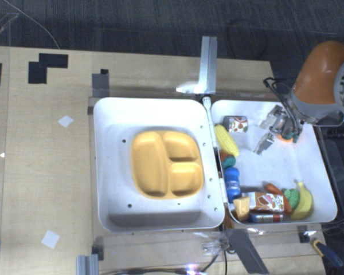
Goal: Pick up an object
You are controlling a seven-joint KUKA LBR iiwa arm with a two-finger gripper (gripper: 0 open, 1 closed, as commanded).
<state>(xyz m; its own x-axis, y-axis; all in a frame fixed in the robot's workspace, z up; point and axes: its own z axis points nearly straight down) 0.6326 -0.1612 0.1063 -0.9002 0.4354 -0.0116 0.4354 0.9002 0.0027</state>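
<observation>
1. You are looking down on a pale wooden bench against dark carpet, with two shallow white bins side by side: the left bin holds a yellow plastic divided tray, and the right bin holds the clutter.
2. Your claw hangs over the upper middle of the right bin, below the orange wrist band; its two grey fingers point down and left. You cannot tell from here whether they stand wide or narrow, and nothing shows between them.
3. Just left of the claw lies a small red-and-white can, on its side, long axis running left to right.
4. Further left and slightly lower, a yellow corn cob lies along the bin's left wall, long axis up-down, tilted slightly.
5. Below that sits a blue plastic bottle.
6. Well below the claw, along the near wall, crowd a red-labelled carton, an orange carrot and a yellow banana.
7. Bare white floor lies directly beneath and below the claw.
</observation>
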